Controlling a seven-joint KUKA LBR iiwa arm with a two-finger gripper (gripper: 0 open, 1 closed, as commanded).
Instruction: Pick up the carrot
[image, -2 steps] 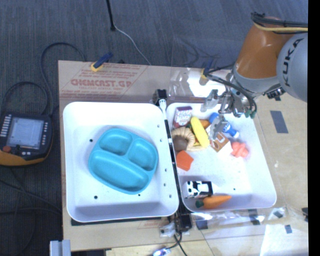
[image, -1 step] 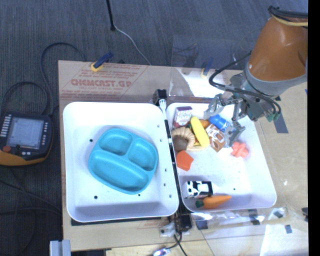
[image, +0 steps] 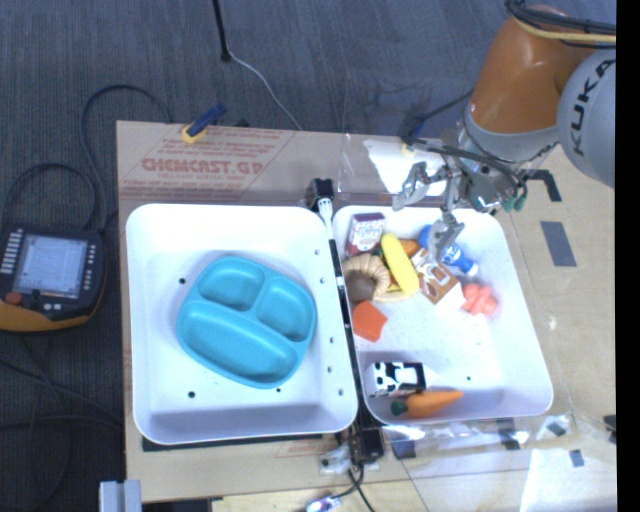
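Nearest thing: orange tapered plastic carrot with a green stub (image: 432, 403), lying flat on the floor of the right-hand shallow white bin (image: 525, 340), hard against its near wall
Carrot's long axis: roughly crosswise in the view, green end to the left, thin tip to the right and tilted slightly up
Beside it: small black-and-white cow-patterned block (image: 399, 376), just next to the green end, close enough that I'd call it nearly touching
Tool: two-finger metal gripper (image: 445, 190) under the grey arm's orange band (image: 520, 70), hovering at the far rim of the same bin
Tool state: the two fingers look spread apart with nothing between them, so it holds nothing
Key relation: carrot sits toward the camera from the gripper, well apart, at the opposite end of the bin and a little to the left in the view
In between: yellow toy banana (image: 398, 262), brown ring doughnut (image: 368, 276), orange-red cube (image: 369, 321), pink toy piece (image: 479, 300)
Judgement: the arm must travel toward the near wall over that clutter, and the fingers would best close across the carrot's short width; the wall and the cow block leave little room
Other bin: left white bin (image: 150, 330) holding a blue divided plate (image: 247, 318), not involved
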